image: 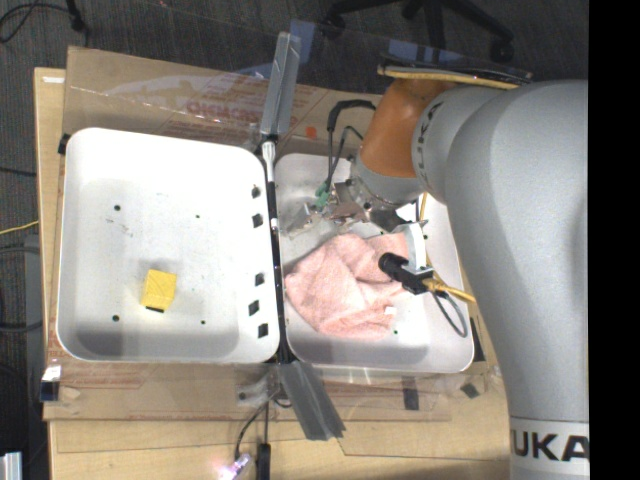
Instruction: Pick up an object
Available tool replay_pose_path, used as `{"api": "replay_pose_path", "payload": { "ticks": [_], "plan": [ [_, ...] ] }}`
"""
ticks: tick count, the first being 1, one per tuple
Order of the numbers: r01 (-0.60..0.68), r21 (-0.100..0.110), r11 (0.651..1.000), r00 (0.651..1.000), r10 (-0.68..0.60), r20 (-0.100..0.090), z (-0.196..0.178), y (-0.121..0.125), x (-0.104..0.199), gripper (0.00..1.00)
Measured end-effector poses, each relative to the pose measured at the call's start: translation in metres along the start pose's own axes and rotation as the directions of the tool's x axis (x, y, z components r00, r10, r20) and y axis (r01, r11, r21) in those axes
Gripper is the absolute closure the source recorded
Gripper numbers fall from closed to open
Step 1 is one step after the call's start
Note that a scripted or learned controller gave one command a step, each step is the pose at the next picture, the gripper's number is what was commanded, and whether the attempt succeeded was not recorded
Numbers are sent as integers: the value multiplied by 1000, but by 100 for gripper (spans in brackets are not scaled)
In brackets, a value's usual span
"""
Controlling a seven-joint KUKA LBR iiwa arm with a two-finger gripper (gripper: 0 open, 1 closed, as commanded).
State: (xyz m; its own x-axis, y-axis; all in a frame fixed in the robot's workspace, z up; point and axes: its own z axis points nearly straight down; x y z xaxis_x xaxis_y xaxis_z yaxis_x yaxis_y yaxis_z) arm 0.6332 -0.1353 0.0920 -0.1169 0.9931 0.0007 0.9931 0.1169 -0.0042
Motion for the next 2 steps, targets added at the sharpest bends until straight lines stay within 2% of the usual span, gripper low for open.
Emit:
{"api": "replay_pose_path", "payload": {
  "ticks": [1, 2],
  "plan": [
    [39, -2, 999, 999, -39, 4, -1, 24, 6, 0],
    [-136, -4, 991, 991, 136, 5, -1, 25, 11, 0]
  ]
}}
